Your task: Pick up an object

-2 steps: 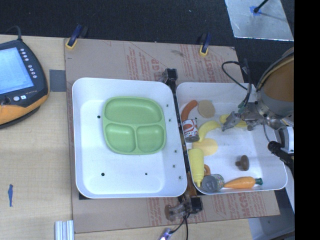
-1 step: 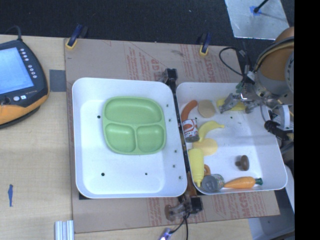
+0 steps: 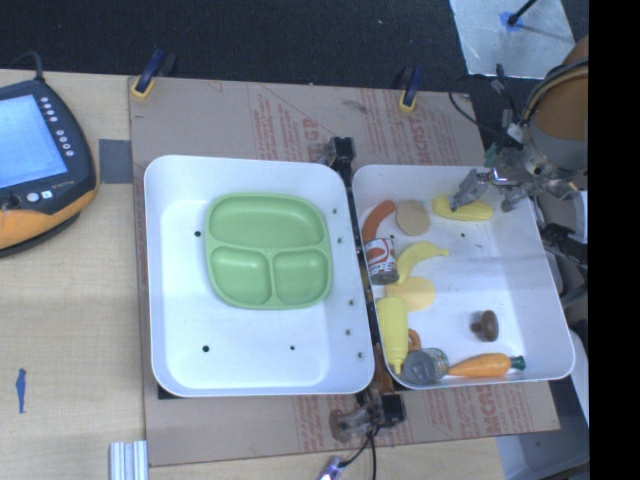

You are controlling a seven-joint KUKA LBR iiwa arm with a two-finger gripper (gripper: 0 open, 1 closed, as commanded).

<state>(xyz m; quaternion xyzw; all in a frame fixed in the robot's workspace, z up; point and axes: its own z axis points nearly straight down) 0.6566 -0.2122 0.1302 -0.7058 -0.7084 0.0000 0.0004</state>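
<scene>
Two shallow white bins sat side by side: the left bin (image 3: 170, 268) held one smooth green three-compartment plate (image 3: 268, 250), while the right bin (image 3: 520, 278) held about ten small toy foods, among them a carrot (image 3: 482, 366), a banana (image 3: 420, 255) and a brown cookie (image 3: 411, 217). The gripper (image 3: 480, 190), fingers spread, hovered at a flat yellow piece (image 3: 464, 210) near the far wall, gripping nothing visible. One orange-edged teach pendant (image 3: 40, 163) lay on the wooden bench (image 3: 60, 348).

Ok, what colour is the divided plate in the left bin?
Pale green. The divided plate shows clearly in the camera view, lying in the white left bin.
</scene>
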